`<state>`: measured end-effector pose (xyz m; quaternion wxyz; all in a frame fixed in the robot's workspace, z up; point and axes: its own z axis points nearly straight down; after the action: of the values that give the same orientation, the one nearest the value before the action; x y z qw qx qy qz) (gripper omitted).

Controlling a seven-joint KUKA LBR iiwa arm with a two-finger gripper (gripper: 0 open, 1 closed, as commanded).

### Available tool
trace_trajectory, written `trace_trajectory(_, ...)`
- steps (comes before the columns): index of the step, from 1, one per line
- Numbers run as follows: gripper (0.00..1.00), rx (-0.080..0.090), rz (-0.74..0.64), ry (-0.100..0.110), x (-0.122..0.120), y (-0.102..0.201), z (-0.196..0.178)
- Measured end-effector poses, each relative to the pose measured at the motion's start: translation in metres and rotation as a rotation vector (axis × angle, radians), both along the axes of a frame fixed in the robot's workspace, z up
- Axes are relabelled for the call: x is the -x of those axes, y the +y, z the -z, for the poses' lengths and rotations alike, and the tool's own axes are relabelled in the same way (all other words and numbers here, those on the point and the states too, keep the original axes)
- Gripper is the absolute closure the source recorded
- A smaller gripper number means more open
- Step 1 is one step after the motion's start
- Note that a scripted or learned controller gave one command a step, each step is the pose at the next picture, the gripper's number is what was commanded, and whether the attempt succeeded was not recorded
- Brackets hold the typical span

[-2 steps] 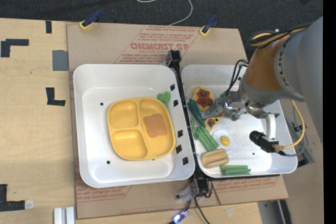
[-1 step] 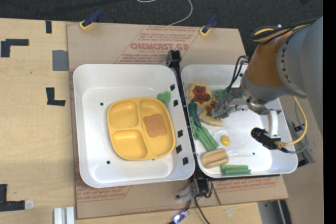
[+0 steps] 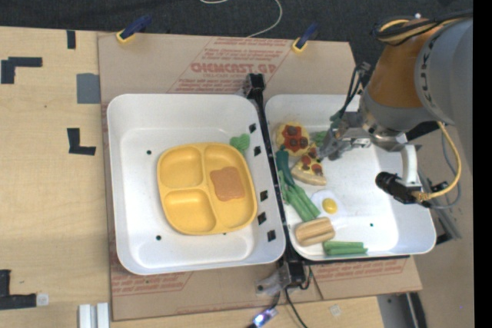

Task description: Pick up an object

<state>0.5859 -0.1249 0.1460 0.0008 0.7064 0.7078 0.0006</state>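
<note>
My gripper (image 3: pixel 332 145) reaches in from the right and hangs low over the right bin (image 3: pixel 384 203), at the right edge of a toy pizza slice (image 3: pixel 298 148). The pizza slice lies against the bin's left side, its tip pointing down toward a fried egg (image 3: pixel 329 205). Long green beans (image 3: pixel 296 192) run along the divider. A tan bread roll (image 3: pixel 314 230) and a green pea pod (image 3: pixel 344 247) lie near the front wall. Nothing is seen held in the gripper.
The left bin (image 3: pixel 131 165) holds a yellow divided tray (image 3: pixel 184 180) with a brown toast piece (image 3: pixel 227 183) in it. A small green item (image 3: pixel 241 141) sits by the divider. A black cable loops off the arm's wrist (image 3: pixel 400 187) on the right.
</note>
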Motion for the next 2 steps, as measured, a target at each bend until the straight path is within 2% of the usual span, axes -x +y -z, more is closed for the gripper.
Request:
trace_trajectory(1, 1.00, 0.000, 0.000, -0.001, -0.006, 0.008, -0.058)
trace_trajectory(2, 1.00, 0.000, 0.000, 0.001, -0.006, 0.009, -0.079)
